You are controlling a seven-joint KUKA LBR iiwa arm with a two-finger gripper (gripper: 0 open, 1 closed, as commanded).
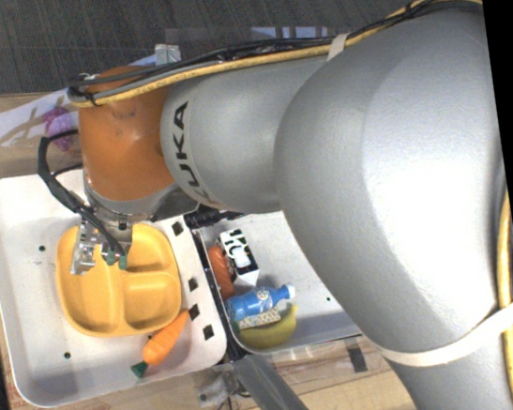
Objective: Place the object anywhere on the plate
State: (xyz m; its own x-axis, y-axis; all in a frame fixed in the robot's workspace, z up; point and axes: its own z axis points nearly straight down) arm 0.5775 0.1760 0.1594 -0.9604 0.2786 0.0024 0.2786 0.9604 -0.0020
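Note:
A yellow divided plate [141, 296] lies in the left white bin [25, 308]. My gripper [98, 254] hangs over the plate's upper left compartment, under the orange wrist band. Its fingers [82, 258] stand apart, with yellow plate showing between them and nothing held. An orange carrot [165, 342] with a green end lies on the bin floor just off the plate's lower right rim, well below the gripper.
The right bin [326, 332] holds a blue bottle [256, 302] lying across a yellow-green bowl [269, 330], an orange object [220, 266] and a black-and-white item [237, 249]. The big grey arm covers most of that bin and the right side.

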